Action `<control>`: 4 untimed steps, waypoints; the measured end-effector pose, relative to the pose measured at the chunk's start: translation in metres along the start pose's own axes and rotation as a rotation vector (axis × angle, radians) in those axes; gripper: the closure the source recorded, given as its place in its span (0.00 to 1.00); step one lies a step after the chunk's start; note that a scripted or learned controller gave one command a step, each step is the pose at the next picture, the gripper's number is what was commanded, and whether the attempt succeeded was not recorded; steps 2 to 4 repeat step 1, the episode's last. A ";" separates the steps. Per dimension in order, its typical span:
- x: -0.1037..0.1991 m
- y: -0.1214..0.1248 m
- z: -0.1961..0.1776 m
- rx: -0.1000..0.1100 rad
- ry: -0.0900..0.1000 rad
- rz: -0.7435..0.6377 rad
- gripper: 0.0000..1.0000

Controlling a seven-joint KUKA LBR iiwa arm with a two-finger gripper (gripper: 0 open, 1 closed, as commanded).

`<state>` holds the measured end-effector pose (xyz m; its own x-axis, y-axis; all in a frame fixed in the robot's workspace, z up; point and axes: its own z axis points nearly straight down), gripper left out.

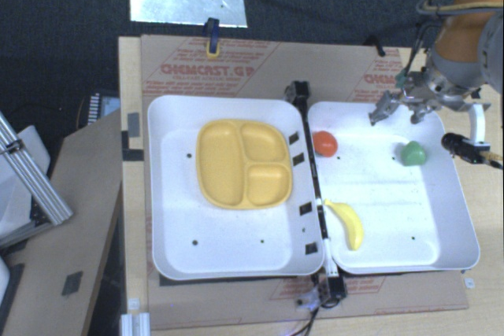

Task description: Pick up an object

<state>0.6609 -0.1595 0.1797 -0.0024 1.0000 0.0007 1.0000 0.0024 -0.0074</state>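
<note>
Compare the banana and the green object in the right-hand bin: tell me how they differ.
The banana is yellow, long and curved; the green object is round and compact. The banana lies near the bin's front left corner, by the divider; the green object sits farther back, toward the right, closer to the gripper. Both rest loose on the right bin's white floor, untouched.

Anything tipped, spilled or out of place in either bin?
Nothing stands out. The yellow tray lies flat in the left bin; the tomato, green ball and banana lie apart in the right bin.

One fixed camera looks down slantwise on both bins (236, 110).
</note>
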 end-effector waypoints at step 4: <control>0.000 0.002 -0.005 -0.009 -0.001 -0.001 0.00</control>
